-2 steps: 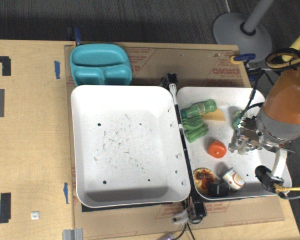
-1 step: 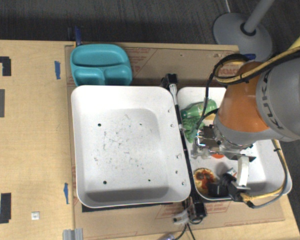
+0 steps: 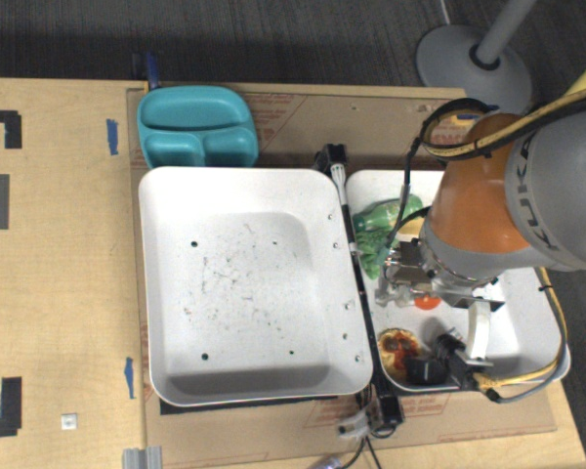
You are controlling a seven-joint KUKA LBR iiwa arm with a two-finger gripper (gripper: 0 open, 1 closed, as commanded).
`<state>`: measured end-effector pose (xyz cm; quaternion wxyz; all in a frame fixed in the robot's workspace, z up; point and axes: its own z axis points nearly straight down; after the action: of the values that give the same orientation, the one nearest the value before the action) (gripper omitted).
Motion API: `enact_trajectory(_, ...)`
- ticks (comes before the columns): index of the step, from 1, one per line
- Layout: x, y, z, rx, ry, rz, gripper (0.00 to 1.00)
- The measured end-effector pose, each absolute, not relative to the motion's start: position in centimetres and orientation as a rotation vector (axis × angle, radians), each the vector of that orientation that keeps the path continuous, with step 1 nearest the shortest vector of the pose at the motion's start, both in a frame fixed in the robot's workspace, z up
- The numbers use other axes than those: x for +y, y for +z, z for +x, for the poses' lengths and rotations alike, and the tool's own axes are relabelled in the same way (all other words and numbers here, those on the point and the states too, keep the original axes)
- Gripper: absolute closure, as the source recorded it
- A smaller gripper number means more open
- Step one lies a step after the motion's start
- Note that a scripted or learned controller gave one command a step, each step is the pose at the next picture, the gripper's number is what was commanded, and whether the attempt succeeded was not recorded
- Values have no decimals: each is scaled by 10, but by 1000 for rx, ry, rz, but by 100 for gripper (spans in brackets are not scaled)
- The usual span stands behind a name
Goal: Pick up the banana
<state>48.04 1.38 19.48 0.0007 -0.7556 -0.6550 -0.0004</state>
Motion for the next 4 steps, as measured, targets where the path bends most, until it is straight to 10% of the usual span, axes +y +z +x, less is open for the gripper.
enact_trajectory(4,63,149,503,-2126,-50,-2385,100)
